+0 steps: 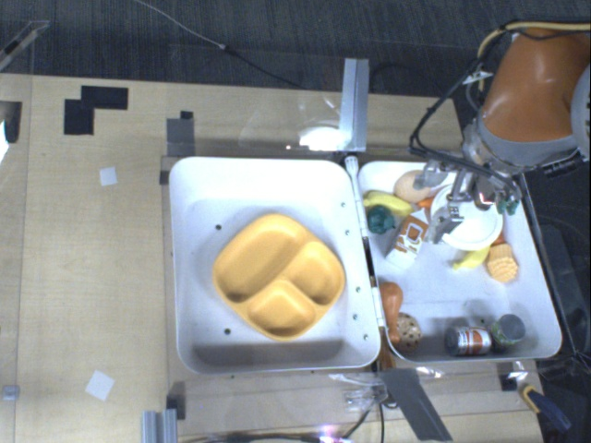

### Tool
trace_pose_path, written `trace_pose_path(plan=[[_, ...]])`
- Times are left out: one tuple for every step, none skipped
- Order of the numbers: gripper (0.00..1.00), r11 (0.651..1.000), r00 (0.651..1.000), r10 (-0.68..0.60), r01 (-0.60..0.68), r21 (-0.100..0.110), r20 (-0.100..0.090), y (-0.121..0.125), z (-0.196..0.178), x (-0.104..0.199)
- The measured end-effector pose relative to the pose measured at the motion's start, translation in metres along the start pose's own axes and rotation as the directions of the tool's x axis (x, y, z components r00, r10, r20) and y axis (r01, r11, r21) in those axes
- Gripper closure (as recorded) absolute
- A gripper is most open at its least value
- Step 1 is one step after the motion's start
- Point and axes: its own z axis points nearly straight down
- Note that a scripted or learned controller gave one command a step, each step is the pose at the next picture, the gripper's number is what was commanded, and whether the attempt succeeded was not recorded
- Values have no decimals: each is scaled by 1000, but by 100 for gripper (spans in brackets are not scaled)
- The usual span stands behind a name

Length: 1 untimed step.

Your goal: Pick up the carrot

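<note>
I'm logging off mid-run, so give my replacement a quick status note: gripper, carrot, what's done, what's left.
Gripper: hangs over the upper middle of the right bin, above the white plate; nothing visibly held.
Carrot: lies at the right bin's left wall, lower half, beside a round brownish item, well clear of the gripper.
Left bin: holds the yellow divided tray.
Done: no pick yet.
Left: move down-left to the carrot, grasp, lift.

The grey arm (pixel 536 72) reaches in from the right, its orange band bulking just above and right of the gripper (pixel 450 212). The gripper points down, its 2 fingers (pixel 455 199) slightly parted.
</note>
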Motion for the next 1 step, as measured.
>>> trace_pose_path(plan=[[0,995,995,-97,97,0,-4,-16,70,76]])
